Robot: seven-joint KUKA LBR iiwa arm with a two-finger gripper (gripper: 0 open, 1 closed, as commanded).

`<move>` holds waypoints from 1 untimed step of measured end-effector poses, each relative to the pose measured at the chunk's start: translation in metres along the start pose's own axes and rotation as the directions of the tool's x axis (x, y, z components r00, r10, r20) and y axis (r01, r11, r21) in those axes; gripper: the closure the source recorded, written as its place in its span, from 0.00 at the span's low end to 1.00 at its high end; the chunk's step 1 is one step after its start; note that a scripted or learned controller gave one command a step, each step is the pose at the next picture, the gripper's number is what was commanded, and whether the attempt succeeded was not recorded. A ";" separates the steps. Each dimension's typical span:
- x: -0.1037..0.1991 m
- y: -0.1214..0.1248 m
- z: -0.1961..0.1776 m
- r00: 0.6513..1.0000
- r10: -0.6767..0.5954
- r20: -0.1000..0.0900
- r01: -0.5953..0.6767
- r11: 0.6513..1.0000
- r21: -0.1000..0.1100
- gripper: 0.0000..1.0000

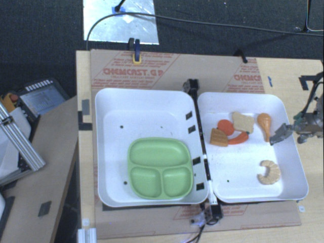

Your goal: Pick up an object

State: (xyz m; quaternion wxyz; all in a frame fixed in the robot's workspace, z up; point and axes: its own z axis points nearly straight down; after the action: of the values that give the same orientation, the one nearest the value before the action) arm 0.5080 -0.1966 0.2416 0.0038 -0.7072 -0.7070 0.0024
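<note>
My arm enters at the right edge of the camera view, about mid-height. My claw (281,134) points leftward and slightly downward. One grey fingertip (278,135) is visible at its leading end. The wrist hardware behind it is dark and partly cropped, with thin cabling running above it.

You see two smooth white plastic bins (152,97), a matt green plastic tray (159,167), brown cardboard (152,67) beneath, and a shiny metal sheet (121,19) far left.
</note>
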 end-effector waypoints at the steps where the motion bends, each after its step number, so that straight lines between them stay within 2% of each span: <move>1: 0.000 0.002 -0.005 1.000 -0.003 0.003 0.004 1.000 -0.010 0.00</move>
State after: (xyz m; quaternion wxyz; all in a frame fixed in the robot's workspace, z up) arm 0.5104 -0.1961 0.2471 -0.0008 -0.7060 -0.7082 -0.0003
